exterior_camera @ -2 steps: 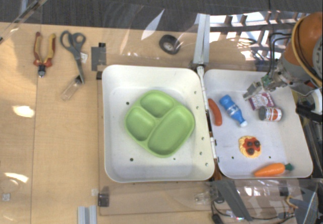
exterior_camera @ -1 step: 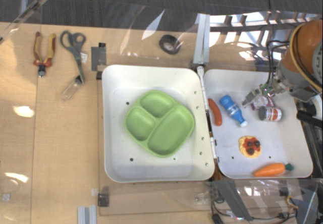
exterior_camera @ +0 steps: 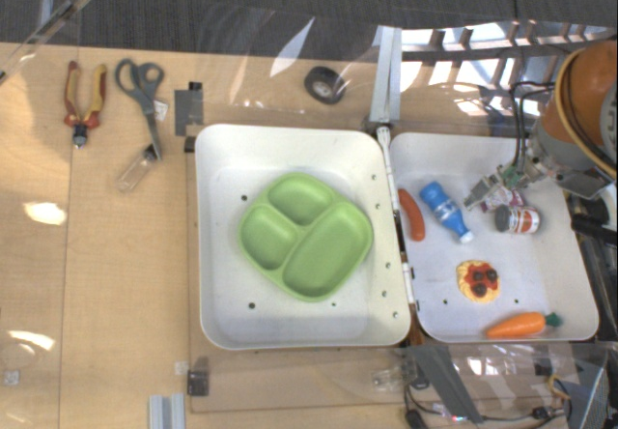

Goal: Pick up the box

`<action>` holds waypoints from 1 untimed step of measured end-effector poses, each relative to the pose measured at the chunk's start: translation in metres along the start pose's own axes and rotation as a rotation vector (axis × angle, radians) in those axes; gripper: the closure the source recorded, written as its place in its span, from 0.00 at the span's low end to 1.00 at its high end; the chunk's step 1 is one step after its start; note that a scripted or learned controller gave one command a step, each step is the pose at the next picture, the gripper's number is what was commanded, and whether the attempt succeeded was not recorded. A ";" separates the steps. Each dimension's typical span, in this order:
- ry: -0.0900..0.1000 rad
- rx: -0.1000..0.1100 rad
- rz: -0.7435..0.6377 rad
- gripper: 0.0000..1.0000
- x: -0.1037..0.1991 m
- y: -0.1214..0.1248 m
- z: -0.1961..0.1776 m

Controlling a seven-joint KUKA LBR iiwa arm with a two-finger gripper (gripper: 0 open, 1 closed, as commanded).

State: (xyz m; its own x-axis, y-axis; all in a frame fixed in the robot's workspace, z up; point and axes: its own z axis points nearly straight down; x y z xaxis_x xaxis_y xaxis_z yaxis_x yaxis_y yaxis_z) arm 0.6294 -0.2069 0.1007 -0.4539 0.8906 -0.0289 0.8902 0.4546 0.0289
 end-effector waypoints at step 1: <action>0.004 0.007 -0.046 0.00 -0.003 0.003 0.001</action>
State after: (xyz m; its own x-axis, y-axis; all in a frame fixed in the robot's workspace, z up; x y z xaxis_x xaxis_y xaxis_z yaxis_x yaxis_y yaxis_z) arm 0.6335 -0.2083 0.1001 -0.4948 0.8686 -0.0257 0.8685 0.4954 0.0204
